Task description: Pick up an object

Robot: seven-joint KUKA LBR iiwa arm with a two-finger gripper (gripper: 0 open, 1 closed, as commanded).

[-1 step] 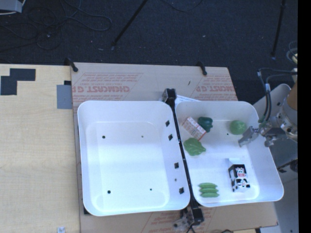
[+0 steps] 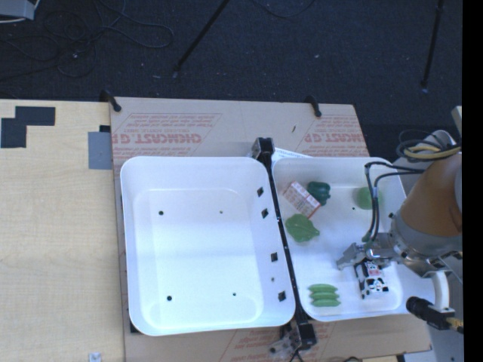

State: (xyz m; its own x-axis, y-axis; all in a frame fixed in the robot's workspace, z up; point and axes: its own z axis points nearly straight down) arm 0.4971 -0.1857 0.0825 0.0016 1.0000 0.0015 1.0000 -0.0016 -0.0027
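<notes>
My gripper (image 2: 364, 260) hangs low over the right part of the right bin (image 2: 343, 173), with the grey arm and its orange band (image 2: 432, 198) coming in from the right. Just below the gripper lies a small black-and-white object (image 2: 373, 281); whether the gripper touches it I cannot tell. A pair of green pea pods (image 2: 324, 295) lies near the bin's front edge. A light green leaf-like piece (image 2: 302, 228), a red-and-white box (image 2: 300, 198), a dark green item (image 2: 319, 191) and a small pale green piece (image 2: 364, 197) lie farther back.
The left bin (image 2: 139, 202) stands beside the right one, with a black divider strip (image 2: 273, 232) between them. Both rest on a cardboard sheet (image 2: 173, 130) on a wooden bench. Cables (image 2: 373, 179) loop near the arm.
</notes>
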